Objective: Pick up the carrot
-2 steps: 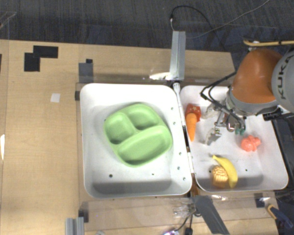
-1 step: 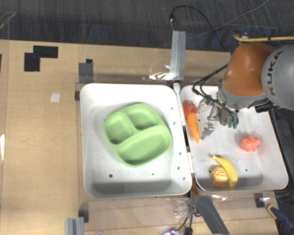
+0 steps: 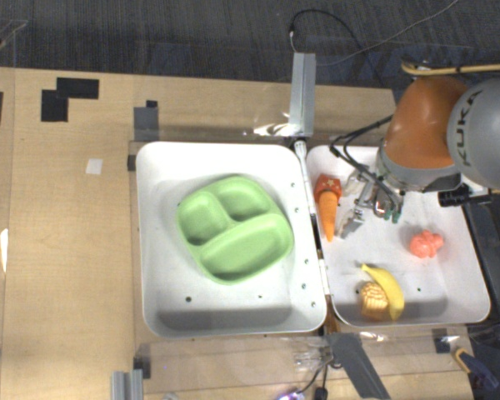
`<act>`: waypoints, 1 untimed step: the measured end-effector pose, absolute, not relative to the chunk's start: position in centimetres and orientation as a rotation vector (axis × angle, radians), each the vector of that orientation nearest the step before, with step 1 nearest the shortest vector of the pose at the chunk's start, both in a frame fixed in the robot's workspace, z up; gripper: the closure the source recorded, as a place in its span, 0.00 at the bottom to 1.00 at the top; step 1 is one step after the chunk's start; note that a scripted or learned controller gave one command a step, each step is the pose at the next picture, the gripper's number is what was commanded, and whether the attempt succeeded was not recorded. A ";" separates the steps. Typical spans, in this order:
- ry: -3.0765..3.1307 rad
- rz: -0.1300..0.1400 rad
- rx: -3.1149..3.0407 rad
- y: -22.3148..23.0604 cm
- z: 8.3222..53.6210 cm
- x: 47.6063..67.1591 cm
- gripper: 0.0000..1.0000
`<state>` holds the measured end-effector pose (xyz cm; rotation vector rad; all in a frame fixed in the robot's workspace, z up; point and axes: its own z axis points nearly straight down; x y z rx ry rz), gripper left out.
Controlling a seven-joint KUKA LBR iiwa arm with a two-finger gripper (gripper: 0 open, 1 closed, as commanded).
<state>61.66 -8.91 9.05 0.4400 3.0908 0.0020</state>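
The carrot (image 3: 327, 211) is orange with a redder top and lies along the left wall of the right bin (image 3: 450, 311), pointing toward the front. My gripper (image 3: 354, 219) hangs just to the right of the carrot, a small gap apart from it. Its two silvery fingers (image 3: 347, 225) point down and to the left. They stand open, and nothing is between them. The grey arm with its orange band (image 3: 421, 127) reaches in from the right over the bin's back edge.
A pink-red toy fruit (image 3: 427, 243) lies at the right of the right bin. A yellow banana (image 3: 387, 286) and a knobby yellow item (image 3: 371, 300) lie near its front. The left bin (image 3: 162, 307) holds a green divided plate (image 3: 233, 227).
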 end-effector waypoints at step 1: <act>3.045 0.001 0.706 -8.7 9.0 61.3 0.00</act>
